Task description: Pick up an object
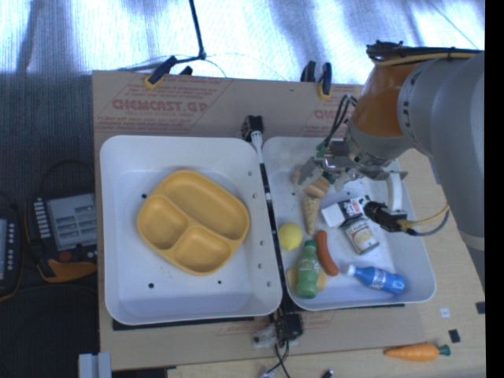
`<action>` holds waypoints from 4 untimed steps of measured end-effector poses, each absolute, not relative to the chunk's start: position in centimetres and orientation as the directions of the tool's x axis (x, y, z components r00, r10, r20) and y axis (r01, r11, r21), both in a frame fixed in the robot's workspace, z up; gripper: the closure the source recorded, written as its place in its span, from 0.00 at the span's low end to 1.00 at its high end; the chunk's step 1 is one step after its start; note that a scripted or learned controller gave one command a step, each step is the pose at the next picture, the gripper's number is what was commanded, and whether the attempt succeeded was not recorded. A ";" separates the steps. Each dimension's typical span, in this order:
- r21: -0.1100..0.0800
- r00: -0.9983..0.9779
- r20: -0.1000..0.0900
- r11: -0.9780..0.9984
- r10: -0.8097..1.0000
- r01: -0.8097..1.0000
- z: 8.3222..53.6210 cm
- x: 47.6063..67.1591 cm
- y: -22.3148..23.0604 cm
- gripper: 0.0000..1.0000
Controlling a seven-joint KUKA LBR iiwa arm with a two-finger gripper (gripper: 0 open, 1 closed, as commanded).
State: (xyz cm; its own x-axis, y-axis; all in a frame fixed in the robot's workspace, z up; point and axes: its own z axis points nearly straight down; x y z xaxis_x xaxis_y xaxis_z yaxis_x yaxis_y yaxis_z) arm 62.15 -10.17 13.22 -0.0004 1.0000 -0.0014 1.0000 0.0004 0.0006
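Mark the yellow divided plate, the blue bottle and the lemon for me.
yellow divided plate (194,220): camera view, left bin, on the ridge where its compartments meet.
blue bottle (382,279): camera view, right bin's near right corner, on the bottle's body.
lemon (290,236): camera view, right bin's left side, on its middle.

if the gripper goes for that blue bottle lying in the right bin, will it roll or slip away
The blue bottle lies on its side near the right bin's front corner, so a nudge across its length would probably roll it. Its smooth, rounded body looks apt to slip between fingers. The sausage lies apart to its left, so little would stop it rolling that way.
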 end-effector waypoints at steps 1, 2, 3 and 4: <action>-0.001 0.000 0.000 0.000 1.000 1.000 9.7 58.0 -9.9 0.00; 0.023 -0.005 -0.002 0.005 1.000 1.000 9.4 57.0 -16.2 0.00; 0.032 0.000 -0.013 0.000 1.000 0.999 9.4 51.5 -12.6 0.00; 0.034 0.003 -0.016 -0.002 1.000 0.999 10.6 51.6 -12.8 1.00</action>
State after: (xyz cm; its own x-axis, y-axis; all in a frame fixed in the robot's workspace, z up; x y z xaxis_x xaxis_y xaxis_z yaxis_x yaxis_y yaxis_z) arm 51.60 -12.82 10.56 0.0025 0.9999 -0.0163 0.9994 -0.0020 0.0345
